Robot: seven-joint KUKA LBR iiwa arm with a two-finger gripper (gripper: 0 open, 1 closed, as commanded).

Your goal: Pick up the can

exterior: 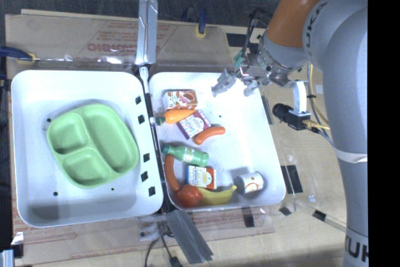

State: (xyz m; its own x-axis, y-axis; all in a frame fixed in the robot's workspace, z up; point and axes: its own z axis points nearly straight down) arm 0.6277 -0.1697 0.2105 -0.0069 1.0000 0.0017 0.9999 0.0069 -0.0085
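Overhead, the grey arm [340,72] comes in from the right side, its orange band [294,6] sitting above the wrist, and bends down so that the gripper [236,84] hangs over the far right corner of the right bin [265,134]. Its two pale fingers [222,83] are spread apart with nothing between them, and they point toward the bin's far edge.

The can [250,182] lies on its side near the right bin's near right corner, well apart from the gripper, its white end facing outward. Just beside it to the left rests a banana [219,195], touching a tomato [189,196] at the near edge. A small juice carton [201,177] sits just above the banana, and a green bottle [185,155] lies on its side beyond it. A long sausage [170,172] runs along the bin's left wall.

Toward the far edge of the same bin lie a brown box [180,99], a carrot [174,115], a purple box [192,124] and another sausage [209,134] resting against it.

The left bin [31,153] carries a green divided plate [92,144] near its middle.
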